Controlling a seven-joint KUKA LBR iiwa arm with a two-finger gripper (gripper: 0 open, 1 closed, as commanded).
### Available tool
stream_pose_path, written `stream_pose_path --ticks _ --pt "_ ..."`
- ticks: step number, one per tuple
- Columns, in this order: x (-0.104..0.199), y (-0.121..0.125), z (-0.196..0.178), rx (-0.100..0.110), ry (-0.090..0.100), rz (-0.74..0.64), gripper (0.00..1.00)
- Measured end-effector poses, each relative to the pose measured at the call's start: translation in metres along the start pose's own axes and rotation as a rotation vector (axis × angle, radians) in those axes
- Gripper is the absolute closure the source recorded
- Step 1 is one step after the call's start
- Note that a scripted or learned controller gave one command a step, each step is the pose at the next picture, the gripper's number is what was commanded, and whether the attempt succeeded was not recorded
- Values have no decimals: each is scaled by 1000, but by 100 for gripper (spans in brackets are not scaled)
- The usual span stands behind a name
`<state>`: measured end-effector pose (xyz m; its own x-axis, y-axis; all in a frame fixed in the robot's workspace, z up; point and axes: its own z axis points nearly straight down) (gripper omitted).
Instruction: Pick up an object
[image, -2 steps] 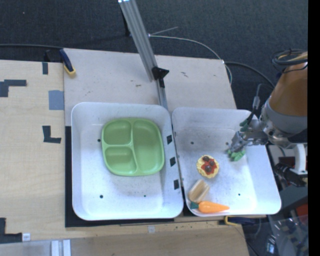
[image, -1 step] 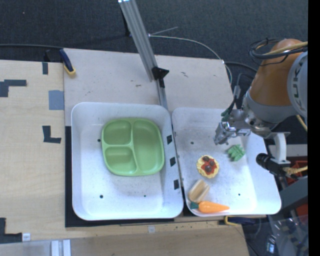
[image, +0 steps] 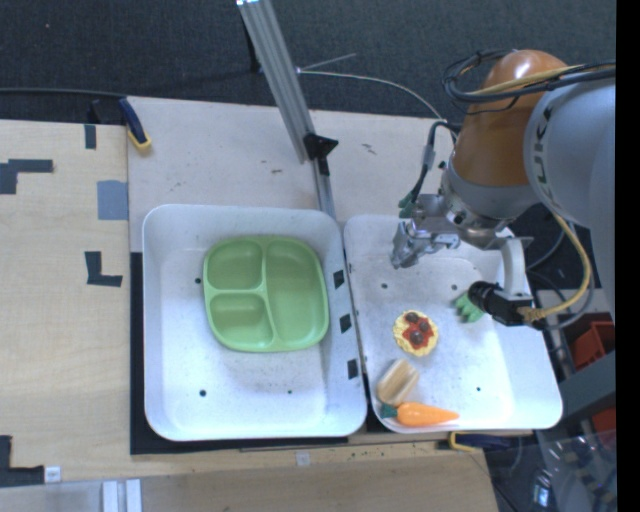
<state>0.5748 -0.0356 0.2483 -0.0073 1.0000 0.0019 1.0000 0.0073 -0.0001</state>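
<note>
Jaws poised over the upper left part of the right bin (image: 520, 395), near its back wall; whether apart or together, impossible to tell from this slant, and nothing visibly between them. Nothing lifted yet, by the look of things, so the pick judged barely begun. Directly beneath the gripper (image: 405, 250), bare white floor. Nearest candidate: a small pizza toy (image: 416, 333), round with red topping, lying toward the bin's middle, near but clearly apart from the jaws. Just beside that, lower down, a bread roll (image: 397, 380), and touching or nearly touching it along the front wall, an orange carrot (image: 428, 414). Off to the right, a green toy (image: 470, 303) lying next to a black fitting on the arm's cabling. Across the divide, in the left bin (image: 175, 400), a green divided plate (image: 266, 293), flat and well apart from the gripper. Left to do: settle on one object, descend, close, raise. All around, pale tabletop (image: 60, 300).
</note>
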Motion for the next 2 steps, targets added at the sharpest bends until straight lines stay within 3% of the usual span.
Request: stream_pose_path --ticks 2 --pt "82 44 -1 0 -1 2 100"
